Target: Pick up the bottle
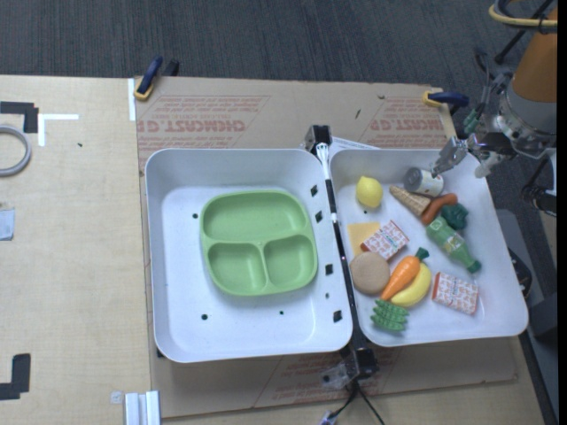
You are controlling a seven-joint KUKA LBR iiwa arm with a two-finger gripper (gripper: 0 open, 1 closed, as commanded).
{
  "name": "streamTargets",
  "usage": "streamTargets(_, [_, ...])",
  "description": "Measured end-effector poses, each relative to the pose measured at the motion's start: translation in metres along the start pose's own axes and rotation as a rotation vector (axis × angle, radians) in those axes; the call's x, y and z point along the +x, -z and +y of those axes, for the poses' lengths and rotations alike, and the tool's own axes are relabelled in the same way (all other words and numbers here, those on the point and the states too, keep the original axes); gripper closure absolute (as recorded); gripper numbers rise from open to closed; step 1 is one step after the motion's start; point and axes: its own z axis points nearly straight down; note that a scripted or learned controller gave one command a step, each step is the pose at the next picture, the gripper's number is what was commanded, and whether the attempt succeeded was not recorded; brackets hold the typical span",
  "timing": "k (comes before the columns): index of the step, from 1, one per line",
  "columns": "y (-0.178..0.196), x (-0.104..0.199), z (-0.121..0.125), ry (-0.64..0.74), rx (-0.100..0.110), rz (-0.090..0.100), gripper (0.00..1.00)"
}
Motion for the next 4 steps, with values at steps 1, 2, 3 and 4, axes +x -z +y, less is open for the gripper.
streamTargets(1, [0.01,0.0,0.0,0.003,-0.001,-0.002,1.0])
streamTargets(2, [0.068,0.014,-0.05,-0.213,0.001,0.0,1.0])
streamTargets(3, [0.079,0.034,-0.096,-0.142,0.001,0.0,1.0])
streamTargets(4, [0.063,0.05,-0.163,0.111,0.001,0.0,1.0])
